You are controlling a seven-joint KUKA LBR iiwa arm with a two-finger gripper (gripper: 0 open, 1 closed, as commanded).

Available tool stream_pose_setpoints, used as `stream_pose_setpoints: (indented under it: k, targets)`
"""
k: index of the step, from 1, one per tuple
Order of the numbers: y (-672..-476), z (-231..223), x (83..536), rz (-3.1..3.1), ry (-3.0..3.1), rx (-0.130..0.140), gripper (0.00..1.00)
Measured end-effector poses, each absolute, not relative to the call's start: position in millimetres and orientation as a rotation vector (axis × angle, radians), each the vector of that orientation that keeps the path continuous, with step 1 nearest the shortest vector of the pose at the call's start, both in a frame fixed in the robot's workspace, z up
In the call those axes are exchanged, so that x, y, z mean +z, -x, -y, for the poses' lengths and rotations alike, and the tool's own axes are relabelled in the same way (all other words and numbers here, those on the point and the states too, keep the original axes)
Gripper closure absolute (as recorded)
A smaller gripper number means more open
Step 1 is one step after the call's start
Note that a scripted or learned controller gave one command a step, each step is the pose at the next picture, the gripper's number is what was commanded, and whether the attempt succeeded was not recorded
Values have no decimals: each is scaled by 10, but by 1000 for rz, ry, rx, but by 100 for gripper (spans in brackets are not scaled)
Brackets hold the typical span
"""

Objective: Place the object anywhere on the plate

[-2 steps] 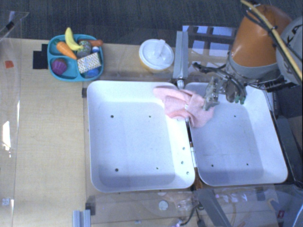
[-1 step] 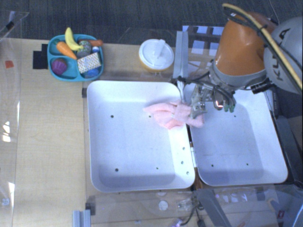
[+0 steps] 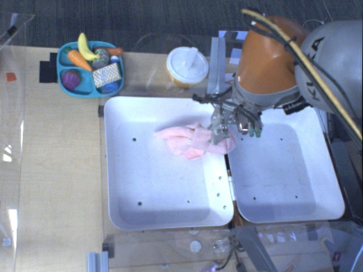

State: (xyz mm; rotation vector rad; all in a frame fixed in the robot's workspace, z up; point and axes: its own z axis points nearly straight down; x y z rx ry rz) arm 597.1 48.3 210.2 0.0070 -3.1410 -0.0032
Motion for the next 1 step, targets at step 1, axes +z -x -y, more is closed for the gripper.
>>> stream_pose_setpoints:
  k: [1]
  targets:
    - [-5835, -1006, 2035, 3140, -7, -3, 100]
